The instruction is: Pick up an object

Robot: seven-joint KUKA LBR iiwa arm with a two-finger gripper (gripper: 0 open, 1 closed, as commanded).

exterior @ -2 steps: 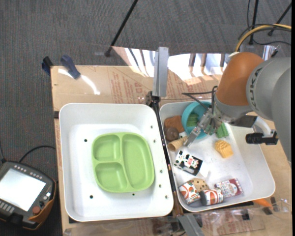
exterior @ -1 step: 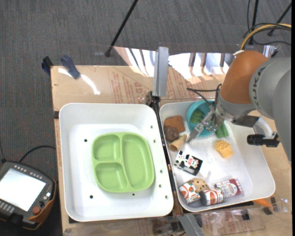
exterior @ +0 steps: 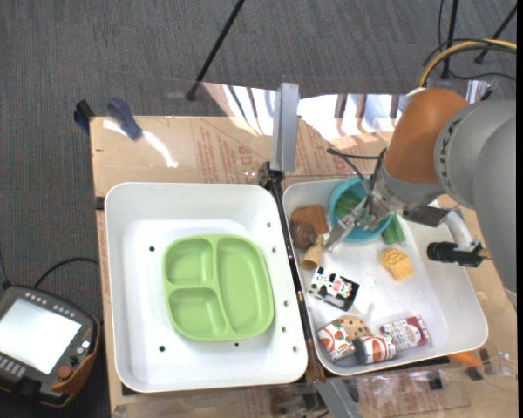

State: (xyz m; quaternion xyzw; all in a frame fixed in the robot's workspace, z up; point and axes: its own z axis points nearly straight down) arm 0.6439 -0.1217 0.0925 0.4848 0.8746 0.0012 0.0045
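Two white bins sit side by side on the tabletop. One, the left bin (exterior: 131, 233), holds a green tray (exterior: 218, 286). Over the right bin (exterior: 453, 312), the pincer (exterior: 338, 231) hangs low beside a teal bowl (exterior: 353, 207) and a brown lump (exterior: 307, 222), its fingers narrowly parted with nothing between them. A yellow block (exterior: 397, 262), a patterned box (exterior: 334, 288) and cans (exterior: 357, 342) lie nearby.

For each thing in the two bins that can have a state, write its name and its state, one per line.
Green divided plate: upright, compartments bare.
Teal bowl: upright, partly under the arm.
Milk carton: lying on its side.
Can: lying on its side.
Gripper: low by the bowl's rim.
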